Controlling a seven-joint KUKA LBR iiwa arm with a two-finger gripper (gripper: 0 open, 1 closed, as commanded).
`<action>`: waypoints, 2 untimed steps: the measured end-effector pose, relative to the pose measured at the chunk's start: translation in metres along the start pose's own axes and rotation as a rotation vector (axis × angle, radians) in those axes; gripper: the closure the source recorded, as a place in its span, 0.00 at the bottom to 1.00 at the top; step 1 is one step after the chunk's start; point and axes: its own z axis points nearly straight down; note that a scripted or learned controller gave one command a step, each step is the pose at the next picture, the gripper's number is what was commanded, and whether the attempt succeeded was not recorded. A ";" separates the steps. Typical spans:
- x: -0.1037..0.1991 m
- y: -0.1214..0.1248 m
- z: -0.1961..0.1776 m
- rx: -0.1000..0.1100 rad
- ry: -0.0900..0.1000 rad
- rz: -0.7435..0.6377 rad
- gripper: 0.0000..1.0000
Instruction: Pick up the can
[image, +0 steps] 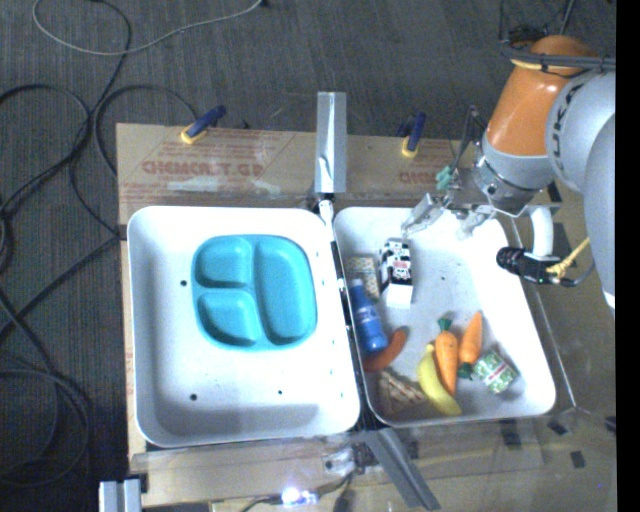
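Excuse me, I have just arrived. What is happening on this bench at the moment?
A grey robot arm with an orange band reaches in over the right white bin. Its gripper hangs above the bin's far end and holds nothing. The small green and white can lies at the near right corner, beside two orange carrots and a yellow banana. The left white bin holds a blue divided tray.

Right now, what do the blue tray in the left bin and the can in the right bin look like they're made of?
The blue tray looks like moulded plastic with a smooth matte finish: even turquoise colour, rounded compartments, soft highlights. The can looks like thin metal or a toy copy with a printed green, white and red label; it is too small to tell which.
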 end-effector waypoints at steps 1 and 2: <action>0.012 -0.007 0.104 -0.005 0.000 0.150 0.00; 0.009 -0.009 0.112 -0.007 -0.007 0.055 0.00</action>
